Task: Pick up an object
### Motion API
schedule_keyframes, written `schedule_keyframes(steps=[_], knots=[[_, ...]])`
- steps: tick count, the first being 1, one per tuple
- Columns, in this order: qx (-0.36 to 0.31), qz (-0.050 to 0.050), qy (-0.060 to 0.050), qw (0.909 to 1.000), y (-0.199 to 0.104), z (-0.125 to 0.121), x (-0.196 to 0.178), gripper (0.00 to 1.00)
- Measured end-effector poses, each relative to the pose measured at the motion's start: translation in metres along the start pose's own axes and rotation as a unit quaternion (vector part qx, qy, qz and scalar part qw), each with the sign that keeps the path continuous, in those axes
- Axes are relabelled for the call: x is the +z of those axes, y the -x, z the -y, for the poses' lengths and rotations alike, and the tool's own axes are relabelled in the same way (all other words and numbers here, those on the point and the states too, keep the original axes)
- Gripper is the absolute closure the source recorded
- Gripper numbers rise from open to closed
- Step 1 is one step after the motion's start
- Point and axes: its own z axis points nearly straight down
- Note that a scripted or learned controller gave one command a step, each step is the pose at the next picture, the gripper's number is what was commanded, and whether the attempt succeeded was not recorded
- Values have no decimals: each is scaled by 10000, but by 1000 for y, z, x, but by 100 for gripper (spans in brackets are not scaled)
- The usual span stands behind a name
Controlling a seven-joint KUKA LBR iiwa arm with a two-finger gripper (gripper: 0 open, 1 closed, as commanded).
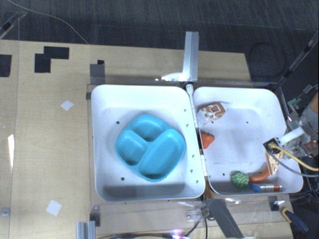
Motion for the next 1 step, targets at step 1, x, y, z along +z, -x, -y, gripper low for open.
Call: schedule_keyframes(steps=[1], knots=[[2, 0, -6, 10000, 0, 0, 0, 0]])
